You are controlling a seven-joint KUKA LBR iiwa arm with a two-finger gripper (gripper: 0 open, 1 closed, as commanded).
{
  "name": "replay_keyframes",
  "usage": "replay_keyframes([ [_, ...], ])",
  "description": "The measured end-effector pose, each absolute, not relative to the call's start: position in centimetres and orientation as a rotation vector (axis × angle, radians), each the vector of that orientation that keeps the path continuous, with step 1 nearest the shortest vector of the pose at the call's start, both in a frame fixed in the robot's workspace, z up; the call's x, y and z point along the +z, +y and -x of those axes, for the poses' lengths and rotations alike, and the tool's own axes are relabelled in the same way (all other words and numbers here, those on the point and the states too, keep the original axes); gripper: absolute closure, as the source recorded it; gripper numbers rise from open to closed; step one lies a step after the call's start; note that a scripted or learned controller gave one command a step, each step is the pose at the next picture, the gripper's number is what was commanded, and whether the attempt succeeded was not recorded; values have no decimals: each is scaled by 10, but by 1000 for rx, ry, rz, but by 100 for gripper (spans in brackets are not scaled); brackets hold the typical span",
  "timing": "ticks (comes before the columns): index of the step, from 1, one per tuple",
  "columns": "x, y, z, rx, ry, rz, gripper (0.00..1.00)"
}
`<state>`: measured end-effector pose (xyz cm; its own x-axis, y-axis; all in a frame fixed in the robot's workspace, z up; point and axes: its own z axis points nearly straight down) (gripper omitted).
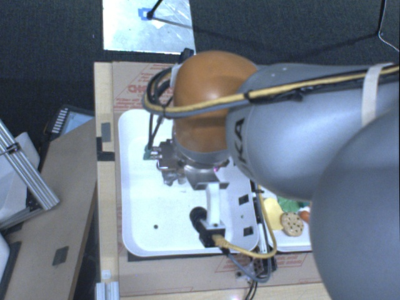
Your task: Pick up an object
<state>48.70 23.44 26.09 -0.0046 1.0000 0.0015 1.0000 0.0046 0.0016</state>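
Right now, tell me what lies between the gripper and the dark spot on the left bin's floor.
Nothing: in the camera view, only bare white floor of the left bin separates the gripper from the dark spot.

The grey arm [294, 142] bears dark letters "KA" near the centre of the frame, turned sideways, with the rest of the word out of sight. The cardboard sheet [134, 74] carries red print at upper left and along the bottom, probably lettering, too blurred to read.
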Motion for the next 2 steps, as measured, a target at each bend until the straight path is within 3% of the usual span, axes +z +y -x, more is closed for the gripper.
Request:
replay_keyframes([
  [1,414,235,-488,30,2224,-2211,100],
  [2,407,211,-563,6,2216,-2222,100],
])
